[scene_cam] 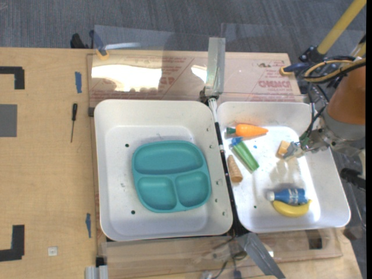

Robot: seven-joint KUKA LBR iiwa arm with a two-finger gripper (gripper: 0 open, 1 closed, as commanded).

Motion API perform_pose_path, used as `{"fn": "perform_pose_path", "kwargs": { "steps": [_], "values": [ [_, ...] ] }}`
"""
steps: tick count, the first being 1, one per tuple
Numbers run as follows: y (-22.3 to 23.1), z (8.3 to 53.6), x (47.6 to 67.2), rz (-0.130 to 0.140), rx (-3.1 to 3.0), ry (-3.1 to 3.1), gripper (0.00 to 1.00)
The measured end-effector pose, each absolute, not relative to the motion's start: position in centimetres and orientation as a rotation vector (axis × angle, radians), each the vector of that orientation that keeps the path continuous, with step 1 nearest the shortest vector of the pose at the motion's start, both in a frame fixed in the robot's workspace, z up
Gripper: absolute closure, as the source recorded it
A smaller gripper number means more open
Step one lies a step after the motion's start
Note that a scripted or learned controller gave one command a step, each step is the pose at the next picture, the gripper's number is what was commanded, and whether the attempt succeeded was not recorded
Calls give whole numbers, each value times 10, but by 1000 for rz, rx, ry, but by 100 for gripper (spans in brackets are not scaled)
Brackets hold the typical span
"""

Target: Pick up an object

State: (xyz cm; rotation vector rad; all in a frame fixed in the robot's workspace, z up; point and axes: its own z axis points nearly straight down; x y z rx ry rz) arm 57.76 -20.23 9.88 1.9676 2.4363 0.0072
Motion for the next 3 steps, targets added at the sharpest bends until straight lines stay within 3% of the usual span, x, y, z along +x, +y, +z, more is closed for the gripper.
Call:
{"fn": "perform_pose_path", "kwargs": {
  "steps": [1,2,3],
  "values": [
    [-183,204,609,12,1968,2429,100],
    [-106,164,601,-1,2259,2189,100],
    [-107,164,601,0,2259,2186,0]
  ]
}}
